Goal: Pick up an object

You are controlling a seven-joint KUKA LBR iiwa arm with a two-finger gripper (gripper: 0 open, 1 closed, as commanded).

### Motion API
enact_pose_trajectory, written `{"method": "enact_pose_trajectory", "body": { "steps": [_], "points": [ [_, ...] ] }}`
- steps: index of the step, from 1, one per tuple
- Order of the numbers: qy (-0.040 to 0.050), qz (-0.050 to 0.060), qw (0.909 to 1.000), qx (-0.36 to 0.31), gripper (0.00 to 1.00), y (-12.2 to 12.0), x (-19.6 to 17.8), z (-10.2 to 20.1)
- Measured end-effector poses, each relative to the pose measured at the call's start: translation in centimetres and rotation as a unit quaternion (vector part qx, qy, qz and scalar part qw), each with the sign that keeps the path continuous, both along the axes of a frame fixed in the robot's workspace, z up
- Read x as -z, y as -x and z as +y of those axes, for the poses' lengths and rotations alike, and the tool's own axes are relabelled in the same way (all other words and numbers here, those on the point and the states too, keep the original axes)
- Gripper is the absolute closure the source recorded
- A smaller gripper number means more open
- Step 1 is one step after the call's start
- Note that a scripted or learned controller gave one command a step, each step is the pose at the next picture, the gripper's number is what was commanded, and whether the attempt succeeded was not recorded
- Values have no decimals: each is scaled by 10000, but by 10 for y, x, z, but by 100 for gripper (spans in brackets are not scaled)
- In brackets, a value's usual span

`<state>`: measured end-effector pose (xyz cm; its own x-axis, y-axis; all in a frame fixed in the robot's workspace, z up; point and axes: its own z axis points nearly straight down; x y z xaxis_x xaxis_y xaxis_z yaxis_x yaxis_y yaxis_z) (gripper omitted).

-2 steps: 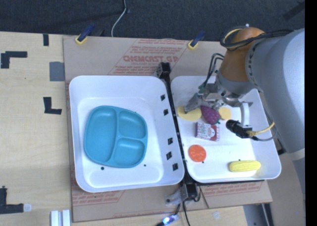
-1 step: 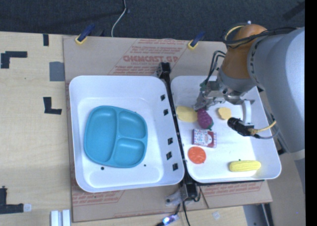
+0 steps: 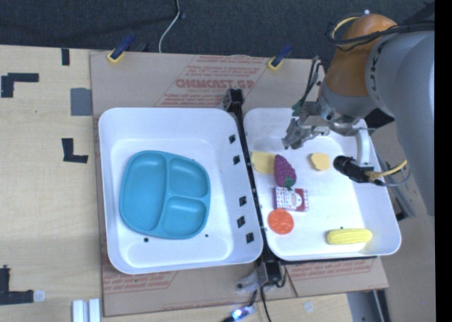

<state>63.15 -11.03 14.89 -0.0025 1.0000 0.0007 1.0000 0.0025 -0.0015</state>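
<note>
**A:** Where is your arm right now?

**B:** Your arm [image 3: 395, 80] reaches in from the right, its grey body bulking over the right bin's far corner and the orange band sitting high above the wrist. The wrist angles down and to the left, so the hand [image 3: 294, 140] hangs over the upper part of the right bin [image 3: 381, 232], tilted rather than straight down.

**A:** Is it gripping anything?

**B:** You cannot tell from this angle whether it is clenched or released; nothing shows between its tips.

**A:** And the things to pick?

**B:** They all lie in the right bin. A purple piece [image 3: 284, 170] lies just below the hand, with a yellow piece [image 3: 263, 163] beside it on the left. A small yellow chunk [image 3: 320, 162] sits to the right of the hand. Lower down you have a red-and-white packet [image 3: 292, 200], an orange disc [image 3: 281, 222] touching it, and a corn cob [image 3: 349, 236] near the front edge.

**A:** The left bin?

**B:** It holds a blue divided plate [image 3: 165, 194].
</note>
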Motion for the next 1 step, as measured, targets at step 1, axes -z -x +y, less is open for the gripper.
{"method": "enact_pose_trajectory", "body": {
  "steps": [1],
  "points": [
    [6, -11, 10000, 2, 100, 2, -51, 0]
  ]
}}
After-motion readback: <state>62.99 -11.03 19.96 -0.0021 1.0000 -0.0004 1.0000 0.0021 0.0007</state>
